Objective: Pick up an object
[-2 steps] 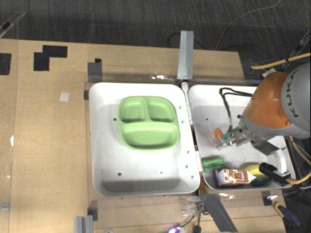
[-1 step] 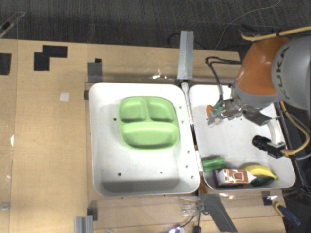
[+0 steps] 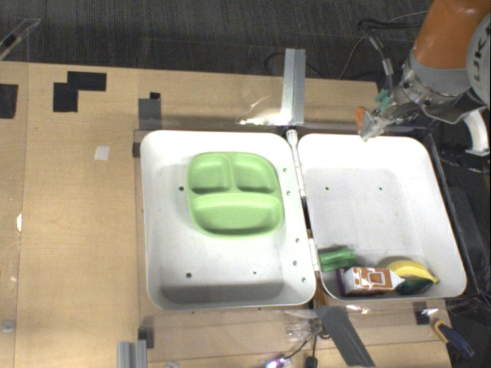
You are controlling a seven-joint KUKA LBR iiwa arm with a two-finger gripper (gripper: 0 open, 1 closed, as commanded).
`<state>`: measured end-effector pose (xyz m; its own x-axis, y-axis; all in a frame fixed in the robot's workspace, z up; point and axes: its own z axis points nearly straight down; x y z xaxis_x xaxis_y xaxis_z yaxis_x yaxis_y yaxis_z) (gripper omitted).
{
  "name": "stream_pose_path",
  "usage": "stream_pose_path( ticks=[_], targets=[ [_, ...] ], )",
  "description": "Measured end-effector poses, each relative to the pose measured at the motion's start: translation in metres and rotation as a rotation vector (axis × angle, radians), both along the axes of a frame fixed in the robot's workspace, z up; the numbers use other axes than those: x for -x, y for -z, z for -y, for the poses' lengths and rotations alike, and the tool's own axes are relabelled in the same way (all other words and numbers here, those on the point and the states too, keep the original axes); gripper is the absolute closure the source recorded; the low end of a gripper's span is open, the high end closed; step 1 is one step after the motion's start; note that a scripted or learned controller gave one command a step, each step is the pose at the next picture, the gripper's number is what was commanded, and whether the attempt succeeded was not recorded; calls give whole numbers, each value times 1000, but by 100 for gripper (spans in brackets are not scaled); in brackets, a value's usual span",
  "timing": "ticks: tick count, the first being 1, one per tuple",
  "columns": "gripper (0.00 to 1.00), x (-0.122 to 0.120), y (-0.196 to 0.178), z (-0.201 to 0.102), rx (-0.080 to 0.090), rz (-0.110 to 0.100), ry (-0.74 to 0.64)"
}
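My gripper [image 3: 371, 122] hangs above the far edge of the right bin [image 3: 383, 198], near its back rim, with the orange-banded arm rising behind it to the upper right. A small orange thing shows at its tip, too small to tell what it is. At the front of the right bin lie a green cylindrical object [image 3: 336, 257], a brown and white carton [image 3: 370, 280] and a yellow banana [image 3: 411, 271] on something dark green. All three lie far from the gripper.
The left bin [image 3: 165, 205] holds a green divided plate [image 3: 233, 192]. A metal post [image 3: 294, 87] stands behind the seam between the bins. Cables run along the bench's right side and behind the arm.
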<state>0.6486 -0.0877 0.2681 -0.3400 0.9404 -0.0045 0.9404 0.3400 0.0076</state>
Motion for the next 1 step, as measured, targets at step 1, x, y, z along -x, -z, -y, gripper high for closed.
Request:
stream_pose_path(
  ticks=[1],
  targets=[
    [100,104,36,-19,-1,-4,-99]
  ],
)
